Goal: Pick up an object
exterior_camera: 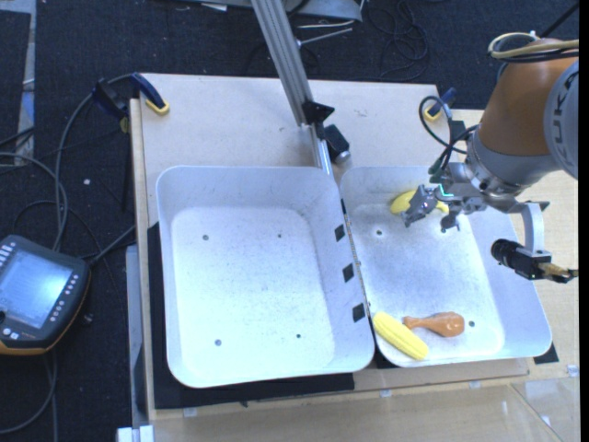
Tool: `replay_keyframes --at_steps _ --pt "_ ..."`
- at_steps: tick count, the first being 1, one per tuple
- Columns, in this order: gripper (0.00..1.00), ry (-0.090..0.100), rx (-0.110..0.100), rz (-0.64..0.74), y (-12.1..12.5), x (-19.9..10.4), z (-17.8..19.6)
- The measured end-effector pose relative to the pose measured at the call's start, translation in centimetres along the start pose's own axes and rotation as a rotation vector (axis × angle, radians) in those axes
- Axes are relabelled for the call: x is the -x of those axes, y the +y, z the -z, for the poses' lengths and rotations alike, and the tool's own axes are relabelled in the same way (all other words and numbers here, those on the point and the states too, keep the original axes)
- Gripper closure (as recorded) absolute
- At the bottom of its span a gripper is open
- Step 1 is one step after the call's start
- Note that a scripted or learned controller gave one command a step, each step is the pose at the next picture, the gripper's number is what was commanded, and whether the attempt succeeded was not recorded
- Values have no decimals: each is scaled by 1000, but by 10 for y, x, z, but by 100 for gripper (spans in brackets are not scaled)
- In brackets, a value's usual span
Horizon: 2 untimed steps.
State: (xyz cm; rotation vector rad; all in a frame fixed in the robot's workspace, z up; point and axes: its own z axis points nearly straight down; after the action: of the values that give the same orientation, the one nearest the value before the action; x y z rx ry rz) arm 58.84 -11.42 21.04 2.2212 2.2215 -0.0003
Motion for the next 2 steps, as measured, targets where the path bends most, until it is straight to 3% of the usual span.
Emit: replay_keyframes --at_steps 1,2 --pt "0 0 0 0 0 0 0" --pt "0 1 -4 1 2 -2 -43"
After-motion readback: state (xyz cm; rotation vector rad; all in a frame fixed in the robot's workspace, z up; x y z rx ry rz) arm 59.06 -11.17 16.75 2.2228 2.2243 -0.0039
